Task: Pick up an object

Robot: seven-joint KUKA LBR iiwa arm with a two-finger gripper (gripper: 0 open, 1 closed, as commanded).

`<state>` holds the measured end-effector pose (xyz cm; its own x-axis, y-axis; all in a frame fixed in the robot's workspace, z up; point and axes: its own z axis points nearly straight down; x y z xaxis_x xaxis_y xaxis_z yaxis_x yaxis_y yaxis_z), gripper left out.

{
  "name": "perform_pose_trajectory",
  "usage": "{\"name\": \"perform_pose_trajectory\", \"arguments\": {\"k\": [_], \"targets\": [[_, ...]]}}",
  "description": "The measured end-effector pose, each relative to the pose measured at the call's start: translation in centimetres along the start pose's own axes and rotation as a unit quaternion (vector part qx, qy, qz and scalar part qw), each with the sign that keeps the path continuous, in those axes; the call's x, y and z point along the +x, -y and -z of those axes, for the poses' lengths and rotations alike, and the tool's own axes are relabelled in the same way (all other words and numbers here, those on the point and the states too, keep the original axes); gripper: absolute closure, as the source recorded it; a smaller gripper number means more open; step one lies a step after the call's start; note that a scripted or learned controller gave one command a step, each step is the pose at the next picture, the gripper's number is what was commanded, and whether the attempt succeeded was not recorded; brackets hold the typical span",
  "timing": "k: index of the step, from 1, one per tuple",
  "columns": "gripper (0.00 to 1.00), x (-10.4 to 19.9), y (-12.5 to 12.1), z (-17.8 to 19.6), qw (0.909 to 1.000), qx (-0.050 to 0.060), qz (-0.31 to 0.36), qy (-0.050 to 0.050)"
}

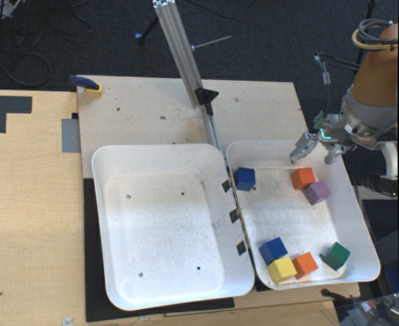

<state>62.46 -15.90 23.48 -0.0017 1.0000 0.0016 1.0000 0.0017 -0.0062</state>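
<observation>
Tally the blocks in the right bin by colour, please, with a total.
Blue: 2
Orange: 2
Purple: 1
Yellow: 1
Green: 1
Total: 7 blocks, all in the right bin

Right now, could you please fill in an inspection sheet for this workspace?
Surface: pale bench bearing left bin and right bin.
Job's things: in the right bin, blue cube, orange cube, purple cube, second blue cube, yellow cube, second orange cube, green cube.
Clutter: clamp at the bench's far left corner.
Grippers: tool open, above the right bin's far rim, holding nothing.
Cables: dark cables on the floor.
Surroundings: slanted aluminium bar.
</observation>
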Motion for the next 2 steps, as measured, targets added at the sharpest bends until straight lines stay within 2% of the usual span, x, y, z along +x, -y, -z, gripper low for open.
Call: {"name": "perform_pose_trajectory", "arguments": {"k": [1, 2], "targets": [[0.0, 0.0, -0.1, 0.2, 1.0, -0.002, 0.001, 0.001], [0.0, 1.0, 0.3, -5.4, 1.0, 0.001, 0.0, 0.0]]}}
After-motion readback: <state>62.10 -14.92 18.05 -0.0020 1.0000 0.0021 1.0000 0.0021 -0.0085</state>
